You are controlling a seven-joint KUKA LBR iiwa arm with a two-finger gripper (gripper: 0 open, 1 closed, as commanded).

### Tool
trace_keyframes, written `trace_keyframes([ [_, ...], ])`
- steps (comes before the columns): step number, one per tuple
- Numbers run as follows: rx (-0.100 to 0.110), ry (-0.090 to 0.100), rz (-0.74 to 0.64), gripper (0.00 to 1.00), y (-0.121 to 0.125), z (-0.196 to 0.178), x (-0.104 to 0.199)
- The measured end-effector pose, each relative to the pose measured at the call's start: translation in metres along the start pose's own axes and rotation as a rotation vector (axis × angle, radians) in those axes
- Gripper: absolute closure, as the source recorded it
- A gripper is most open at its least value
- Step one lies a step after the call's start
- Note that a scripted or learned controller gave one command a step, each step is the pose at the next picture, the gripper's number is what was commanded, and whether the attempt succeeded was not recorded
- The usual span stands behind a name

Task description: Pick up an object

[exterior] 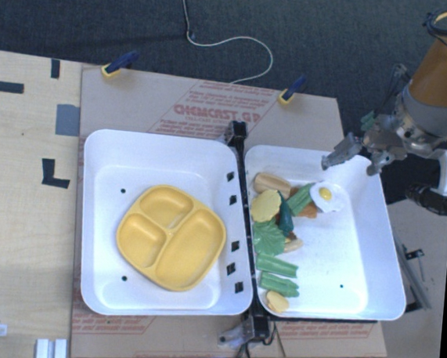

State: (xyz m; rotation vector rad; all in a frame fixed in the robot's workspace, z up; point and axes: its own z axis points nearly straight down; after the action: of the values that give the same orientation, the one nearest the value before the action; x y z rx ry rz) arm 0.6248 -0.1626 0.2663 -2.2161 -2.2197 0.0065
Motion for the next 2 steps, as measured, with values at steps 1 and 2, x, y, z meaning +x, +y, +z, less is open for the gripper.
trace_keyframes([
  [1, 0.006, 0.001, 0.000, 0.00, -0.006, 0.066, 0.006],
  [2, 0.005, 0.001, 0.000, 0.00, -0.002, 0.133, 0.007],
])
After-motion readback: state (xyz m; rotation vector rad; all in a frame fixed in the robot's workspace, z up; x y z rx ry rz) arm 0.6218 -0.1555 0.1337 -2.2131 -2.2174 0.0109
